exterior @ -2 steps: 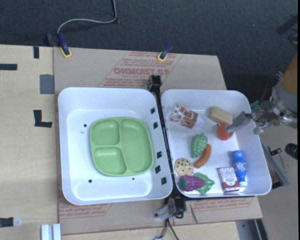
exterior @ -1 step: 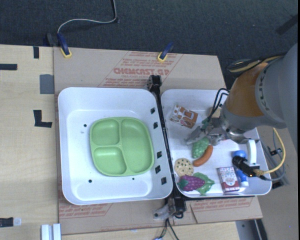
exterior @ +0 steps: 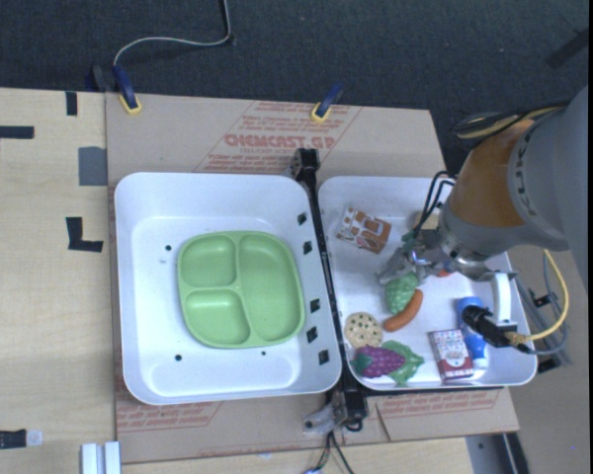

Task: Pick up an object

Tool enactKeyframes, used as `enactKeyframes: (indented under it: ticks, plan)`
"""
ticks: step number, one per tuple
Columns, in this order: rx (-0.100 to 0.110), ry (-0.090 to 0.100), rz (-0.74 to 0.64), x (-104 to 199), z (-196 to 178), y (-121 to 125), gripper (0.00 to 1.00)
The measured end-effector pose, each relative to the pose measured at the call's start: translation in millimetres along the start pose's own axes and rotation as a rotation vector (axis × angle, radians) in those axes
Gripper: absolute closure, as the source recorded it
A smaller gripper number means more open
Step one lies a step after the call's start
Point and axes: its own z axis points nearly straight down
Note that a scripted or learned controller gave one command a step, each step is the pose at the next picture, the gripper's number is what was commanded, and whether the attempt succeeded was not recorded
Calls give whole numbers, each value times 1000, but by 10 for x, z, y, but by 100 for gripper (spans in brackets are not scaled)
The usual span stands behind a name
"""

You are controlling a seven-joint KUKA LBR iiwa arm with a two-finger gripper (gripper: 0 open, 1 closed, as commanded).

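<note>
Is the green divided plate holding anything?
Empty. All three compartments of the green divided plate show bare green; it lies flat in the left bin.

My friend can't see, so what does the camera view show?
A grey robot arm lowers its tool over a green toy vegetable in the right bin, among toy foods including purple grapes and a cookie. The left bin holds a green divided plate.

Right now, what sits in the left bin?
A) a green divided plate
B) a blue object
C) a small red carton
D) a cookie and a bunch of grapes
A: the green divided plate lies alone in the left bin, while the cookie, grapes, red carton and blue object are all in the right bin.
</note>
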Motion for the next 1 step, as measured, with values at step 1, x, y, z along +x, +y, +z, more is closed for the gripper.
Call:
enactKeyframes:
  ticks: [1]
  plan:
    - [-3,-1,0,397,-661,306,100]
